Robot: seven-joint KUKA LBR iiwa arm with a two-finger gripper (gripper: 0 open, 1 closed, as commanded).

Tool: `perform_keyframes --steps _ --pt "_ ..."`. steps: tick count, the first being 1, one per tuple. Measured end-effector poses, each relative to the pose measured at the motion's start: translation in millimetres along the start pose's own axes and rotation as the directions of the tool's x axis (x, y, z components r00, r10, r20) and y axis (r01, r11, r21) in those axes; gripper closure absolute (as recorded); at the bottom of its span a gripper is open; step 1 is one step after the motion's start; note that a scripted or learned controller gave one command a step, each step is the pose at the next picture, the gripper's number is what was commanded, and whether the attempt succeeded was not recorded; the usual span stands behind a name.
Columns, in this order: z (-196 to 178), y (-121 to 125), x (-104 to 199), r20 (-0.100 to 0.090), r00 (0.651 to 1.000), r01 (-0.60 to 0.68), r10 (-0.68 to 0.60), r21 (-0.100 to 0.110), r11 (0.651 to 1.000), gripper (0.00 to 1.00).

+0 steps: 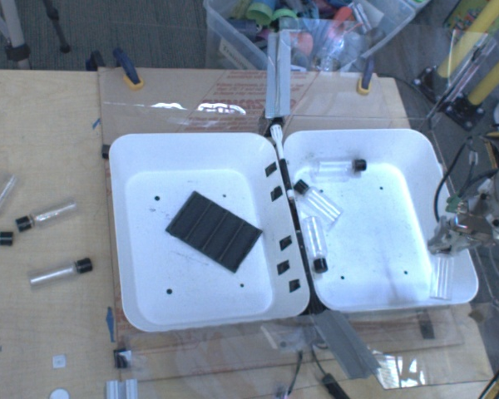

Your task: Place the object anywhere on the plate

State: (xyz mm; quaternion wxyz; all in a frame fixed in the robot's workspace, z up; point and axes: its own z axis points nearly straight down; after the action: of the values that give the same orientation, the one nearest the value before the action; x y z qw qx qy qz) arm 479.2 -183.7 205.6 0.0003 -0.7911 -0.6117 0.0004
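A dark ribbed rectangular plate lies flat and askew in the left bin. The right bin holds three clear vials with black caps: one near the back, one by the divider, one further forward. Another clear vial stands steeply against that bin's right wall. My gripper is at the right bin's right edge, directly above this vial's upper end. Whether it touches the vial is unclear.
Several loose capped vials lie on the wooden bench left of the bins. A clear tub of colourful toys stands behind the bins. Black tabs line the divider between the bins. Cables hang at the far right.
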Motion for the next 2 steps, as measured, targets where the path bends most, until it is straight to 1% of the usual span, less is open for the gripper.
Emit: perform_keyframes --steps 1,2 --pt "31.2 72.1 56.5 0.001 0.95 0.312 -0.312 -0.002 0.95 1.0" --pt "62.1 134.2 103.8 0.001 0.984 0.178 -0.178 -0.001 0.984 1.0"
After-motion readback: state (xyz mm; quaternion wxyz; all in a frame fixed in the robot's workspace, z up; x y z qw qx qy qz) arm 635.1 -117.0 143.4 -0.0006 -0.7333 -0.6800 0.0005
